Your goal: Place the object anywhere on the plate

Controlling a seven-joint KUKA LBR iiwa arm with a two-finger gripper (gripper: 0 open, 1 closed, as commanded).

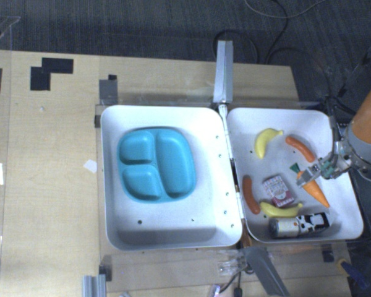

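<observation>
A blue plate (156, 164) with three compartments lies in the left bin (167, 231). My gripper (310, 174) hangs low over the right bin (352, 221), near its right side. It is right at the upper, green-tipped end of an orange carrot (317, 193), which lies on the bin floor slanting down to the right. Whether the gripper touches the carrot I cannot tell from this angle.
The right bin also holds a yellow banana (267, 141), an orange sausage (300, 147), a reddish-brown sausage (250, 195), a red-and-white packet (278, 190), a second banana (282, 210) and a silver-and-black can (300, 225) lying on its side. A metal post (223, 73) stands behind the bins.
</observation>
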